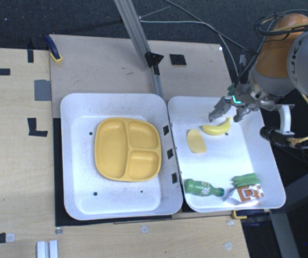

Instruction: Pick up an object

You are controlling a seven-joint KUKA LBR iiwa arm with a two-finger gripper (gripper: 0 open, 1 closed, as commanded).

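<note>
The right bin [250, 149] holds a yellow banana [217, 127], a pale yellow oval piece [197, 142], a green bottle [201, 187] lying on its side, and a green and orange packet [247, 187] at the front right. My gripper [229, 112] hangs over the bin's far part, just above the banana, with its two fingers spread apart. Nothing sits between the fingers. The banana lies directly below and slightly in front of the fingertips.
The left bin [78, 144] carries a yellow divided plate [127, 149]. A grey metal pole [137, 31] slants across the back of the bench. Cables run along the rear, and the arm's orange band [283, 42] is at the upper right.
</note>
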